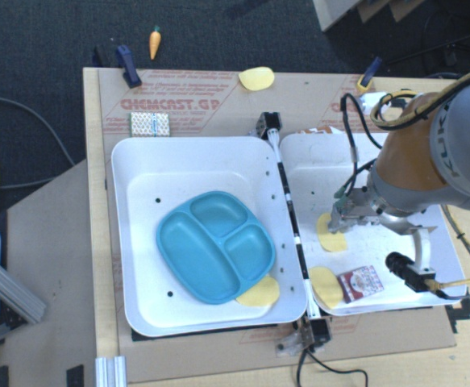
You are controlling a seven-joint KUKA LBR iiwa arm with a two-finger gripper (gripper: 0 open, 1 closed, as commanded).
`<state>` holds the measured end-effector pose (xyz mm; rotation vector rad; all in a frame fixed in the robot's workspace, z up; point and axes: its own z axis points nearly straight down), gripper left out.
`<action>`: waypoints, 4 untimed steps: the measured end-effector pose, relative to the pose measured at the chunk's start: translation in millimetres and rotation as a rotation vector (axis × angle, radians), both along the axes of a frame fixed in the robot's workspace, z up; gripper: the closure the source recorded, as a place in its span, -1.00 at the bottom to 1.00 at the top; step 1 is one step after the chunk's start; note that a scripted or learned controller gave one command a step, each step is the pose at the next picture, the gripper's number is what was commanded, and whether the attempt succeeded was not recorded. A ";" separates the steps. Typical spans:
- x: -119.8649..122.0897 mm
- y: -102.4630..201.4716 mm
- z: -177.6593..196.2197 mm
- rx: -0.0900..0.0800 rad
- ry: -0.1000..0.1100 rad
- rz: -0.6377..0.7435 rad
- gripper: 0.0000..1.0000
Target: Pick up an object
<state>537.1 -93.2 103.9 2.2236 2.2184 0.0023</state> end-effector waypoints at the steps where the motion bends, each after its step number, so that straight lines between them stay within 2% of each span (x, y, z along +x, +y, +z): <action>1: -0.1 0.0 -0.1 0.000 0.000 0.000 -1.00; 2: -11.0 -0.5 -19.7 0.000 0.004 0.002 -1.00; 3: -10.3 -0.5 -9.7 0.000 0.002 0.001 1.00; 4: -10.4 -0.5 -9.8 0.000 0.002 0.001 -1.00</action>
